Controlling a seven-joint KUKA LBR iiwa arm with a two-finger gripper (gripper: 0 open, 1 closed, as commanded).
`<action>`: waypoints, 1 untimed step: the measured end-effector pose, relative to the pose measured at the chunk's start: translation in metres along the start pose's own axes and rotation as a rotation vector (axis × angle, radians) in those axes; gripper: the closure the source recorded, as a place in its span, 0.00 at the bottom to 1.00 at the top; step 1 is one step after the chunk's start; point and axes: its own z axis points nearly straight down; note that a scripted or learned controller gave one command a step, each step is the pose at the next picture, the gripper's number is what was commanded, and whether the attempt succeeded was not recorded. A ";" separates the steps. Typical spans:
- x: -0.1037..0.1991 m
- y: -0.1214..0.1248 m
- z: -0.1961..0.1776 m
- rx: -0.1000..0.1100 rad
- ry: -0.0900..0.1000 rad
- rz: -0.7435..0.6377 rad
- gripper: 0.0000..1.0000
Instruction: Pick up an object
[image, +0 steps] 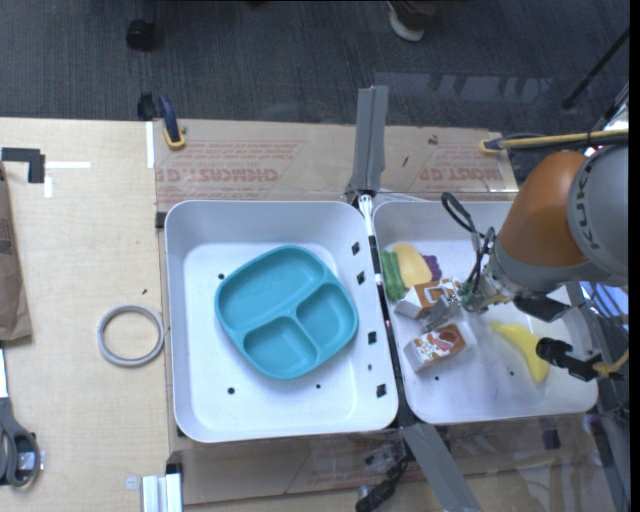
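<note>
The right bin (470, 400) holds a yellow, green and purple toy cluster (408, 268) at its left wall. In front of that lie two brown-and-white cartons, one (436, 294) above the other (438, 346), and a yellow banana (524, 344) lies further right. My gripper (447, 308) is low in this bin, reaching in from the right between the two cartons and close to the upper one. I do not see any object held in it.
A blue divided plate (288, 311) lies in the left bin (190, 400). On the bench to the left rests a grey ring (131, 334). The grey arm with its orange band (545, 215) covers the right bin's right part.
</note>
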 end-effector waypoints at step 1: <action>-0.016 0.046 0.000 0.001 0.000 0.080 0.00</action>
